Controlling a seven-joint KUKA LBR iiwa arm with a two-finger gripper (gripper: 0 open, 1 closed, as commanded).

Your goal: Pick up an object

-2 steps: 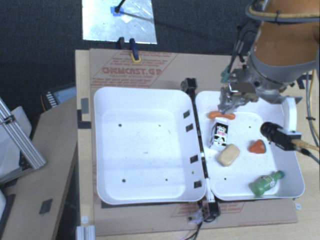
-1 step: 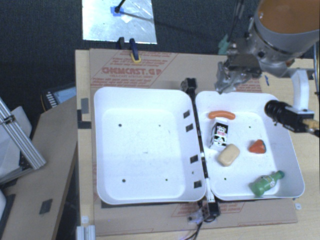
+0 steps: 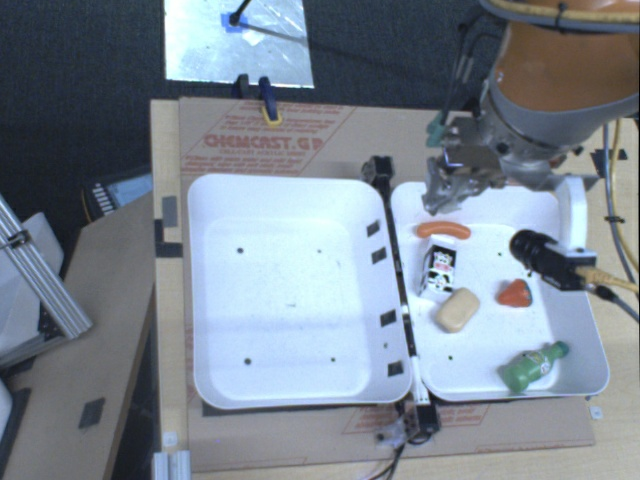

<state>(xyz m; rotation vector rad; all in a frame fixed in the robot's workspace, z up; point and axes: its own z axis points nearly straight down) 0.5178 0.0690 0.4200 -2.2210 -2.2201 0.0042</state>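
The right bin (image 3: 590, 368) holds an orange hot dog (image 3: 443, 230), a small black-and-white carton (image 3: 439, 269), a tan bread roll (image 3: 457, 310), a red strawberry-like piece (image 3: 515, 293) and a green bottle (image 3: 532, 365) lying on its side. My gripper (image 3: 443, 194) hangs over the bin's far left corner, just above the hot dog. Nothing shows between its fingers.
The left bin (image 3: 290, 288) lies beside the right one, split from it by a black hinged divider (image 3: 392, 268). A black cylindrical part (image 3: 540, 256) on the arm juts over the right bin. Cardboard (image 3: 270, 138) underlies both bins, with a shiny sheet (image 3: 238, 28) beyond.
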